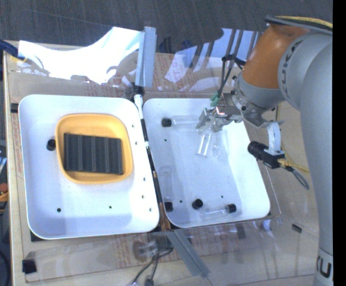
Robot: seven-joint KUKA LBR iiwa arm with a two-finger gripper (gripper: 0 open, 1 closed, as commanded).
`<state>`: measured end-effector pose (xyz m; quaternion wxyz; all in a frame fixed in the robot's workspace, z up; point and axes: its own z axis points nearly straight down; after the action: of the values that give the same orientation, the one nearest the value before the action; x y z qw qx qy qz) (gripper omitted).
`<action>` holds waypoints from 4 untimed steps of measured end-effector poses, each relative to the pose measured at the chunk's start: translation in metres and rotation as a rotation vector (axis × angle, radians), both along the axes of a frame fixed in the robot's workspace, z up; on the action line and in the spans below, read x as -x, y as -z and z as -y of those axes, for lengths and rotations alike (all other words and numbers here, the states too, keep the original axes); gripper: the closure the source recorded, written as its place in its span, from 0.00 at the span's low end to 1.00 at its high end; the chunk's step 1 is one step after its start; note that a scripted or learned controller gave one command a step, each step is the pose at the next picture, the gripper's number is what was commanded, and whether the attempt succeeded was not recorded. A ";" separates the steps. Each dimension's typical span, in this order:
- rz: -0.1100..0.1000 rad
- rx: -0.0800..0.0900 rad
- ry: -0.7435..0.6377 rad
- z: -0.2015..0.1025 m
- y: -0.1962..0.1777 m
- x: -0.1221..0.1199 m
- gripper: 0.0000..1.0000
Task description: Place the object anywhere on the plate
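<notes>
arm (315,130) over right bin's (244,210) far edge | pincer (211,124) state unclear | plate (94,124) mid left bin (36,213)

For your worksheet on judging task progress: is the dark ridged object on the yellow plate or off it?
On it. The dark ridged object lies flat inside the yellow plate in the left bin, with plate rim showing all around it.

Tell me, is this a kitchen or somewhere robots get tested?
Probably a robot test lab, not a kitchen. A big grey and orange robot arm reaches over two white bins on a bench, one holding a yellow plate, with cables lying around.
</notes>
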<state>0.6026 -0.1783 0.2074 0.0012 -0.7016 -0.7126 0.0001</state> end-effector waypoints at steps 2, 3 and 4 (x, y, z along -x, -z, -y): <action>-0.003 -0.001 -0.507 -0.029 0.017 0.014 1.00; 0.002 0.002 -0.572 -0.051 -0.037 -0.019 1.00; 0.000 -0.001 -0.858 -0.061 0.013 -0.002 1.00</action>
<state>0.6050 -0.1175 0.1945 0.0014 -0.3417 -0.9398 0.0005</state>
